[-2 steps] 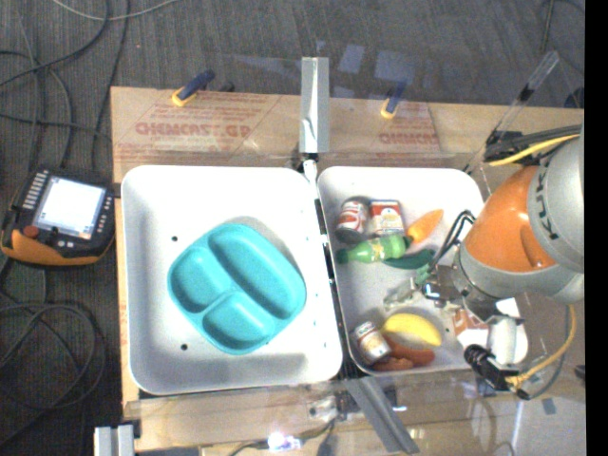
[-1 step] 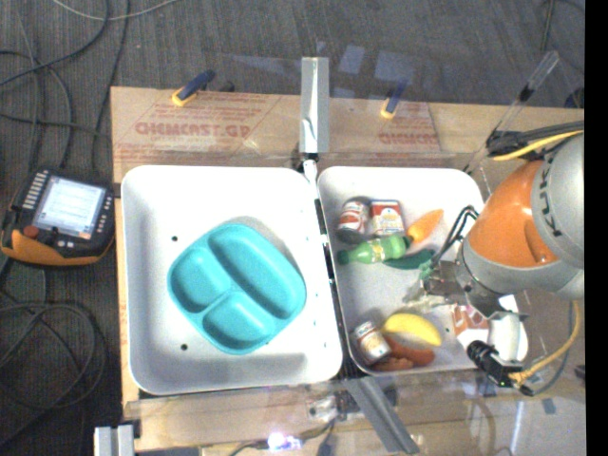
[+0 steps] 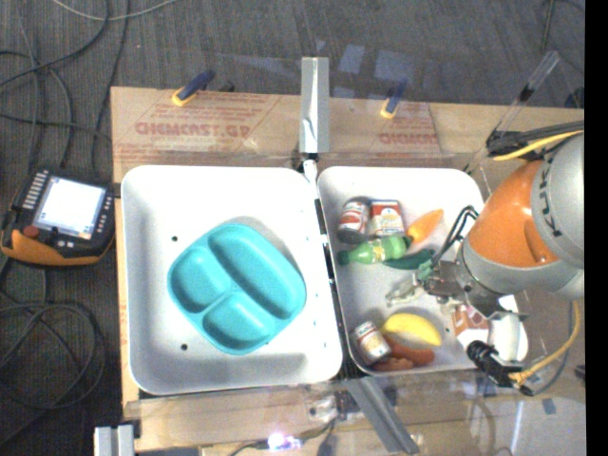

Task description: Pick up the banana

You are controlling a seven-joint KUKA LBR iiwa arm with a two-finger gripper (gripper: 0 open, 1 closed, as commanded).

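Gripper (image 3: 415, 289) hangs over the right bin (image 3: 446, 180), just above the banana (image 3: 414, 328); whether it grasps anything cannot be told. Leftmost, a pendant (image 3: 62, 217) lies on the floor. A teal tray (image 3: 237, 286) sits in the left bin (image 3: 142, 274). Cans (image 3: 370, 218), a green bottle (image 3: 375, 251) and a carrot (image 3: 425, 224) lie far of the banana.

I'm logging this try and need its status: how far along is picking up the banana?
Done: the arm has reached over the right bin, with the gripper just above the banana.
In hand: nothing shows between its fingers; the banana lies on the bin floor beside a can.
Left: descend, grasp and lift the banana.
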